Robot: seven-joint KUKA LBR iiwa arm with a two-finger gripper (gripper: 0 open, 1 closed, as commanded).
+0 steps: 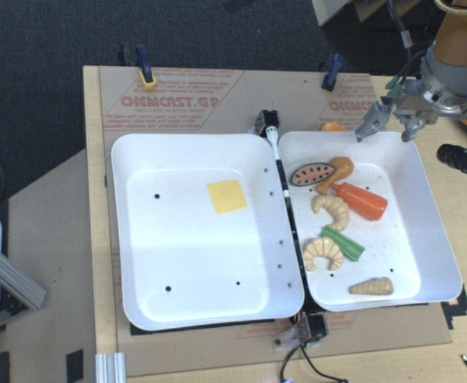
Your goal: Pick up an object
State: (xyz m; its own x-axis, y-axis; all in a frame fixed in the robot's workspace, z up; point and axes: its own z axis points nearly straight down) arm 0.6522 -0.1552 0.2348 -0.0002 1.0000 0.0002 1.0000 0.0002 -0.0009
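Observation:
My gripper [389, 130] hovers over the far edge of the right bin [425, 214], open, its two fingers spread apart with nothing between them. Below it in the right bin lie a watermelon slice [311, 174], an orange curved piece [335, 171], a red-orange carrot-like bottle [362, 200], two croissants [331, 211] [322, 252], a green pepper [343, 243] and a tan cone [372, 287]. A yellow square slice [227, 196] lies flat in the left bin [137, 214].
A small orange thing [333, 126] rests on the board just beyond the right bin's far rim. Two blue clamps [144, 61] [332, 69] hold the board's far edge. A black hinge strip [281, 182] runs between the bins.

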